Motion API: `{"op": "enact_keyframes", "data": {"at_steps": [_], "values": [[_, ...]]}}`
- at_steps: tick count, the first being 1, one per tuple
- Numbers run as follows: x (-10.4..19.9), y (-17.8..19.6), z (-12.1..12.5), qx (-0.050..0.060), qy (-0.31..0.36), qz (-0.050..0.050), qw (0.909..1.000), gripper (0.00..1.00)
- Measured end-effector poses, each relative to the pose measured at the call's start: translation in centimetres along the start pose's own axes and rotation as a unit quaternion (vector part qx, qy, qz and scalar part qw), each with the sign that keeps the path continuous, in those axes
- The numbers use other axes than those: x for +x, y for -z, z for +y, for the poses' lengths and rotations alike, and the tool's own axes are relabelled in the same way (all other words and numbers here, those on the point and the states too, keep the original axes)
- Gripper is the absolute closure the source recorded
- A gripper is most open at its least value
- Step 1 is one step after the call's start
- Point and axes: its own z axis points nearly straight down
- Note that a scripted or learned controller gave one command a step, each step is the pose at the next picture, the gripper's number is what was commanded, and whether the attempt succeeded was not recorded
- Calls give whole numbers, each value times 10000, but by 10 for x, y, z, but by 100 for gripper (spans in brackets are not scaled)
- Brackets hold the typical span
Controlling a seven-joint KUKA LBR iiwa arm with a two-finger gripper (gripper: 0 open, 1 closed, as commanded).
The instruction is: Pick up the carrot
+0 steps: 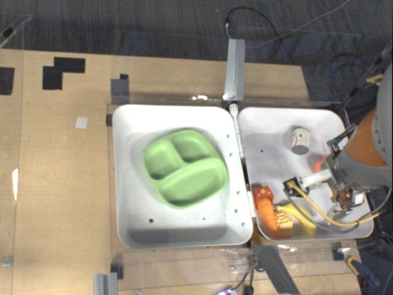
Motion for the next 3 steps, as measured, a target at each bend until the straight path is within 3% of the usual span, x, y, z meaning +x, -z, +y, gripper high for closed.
{"op": "enact_keyframes", "data": {"at_steps": [1, 2, 3], "values": [[0, 0, 0, 0, 0, 0, 10000, 0], [-2, -15, 11, -4, 2430, 8, 9700, 0], [-3, 11, 24, -4, 169, 2, 9999, 0]]}}
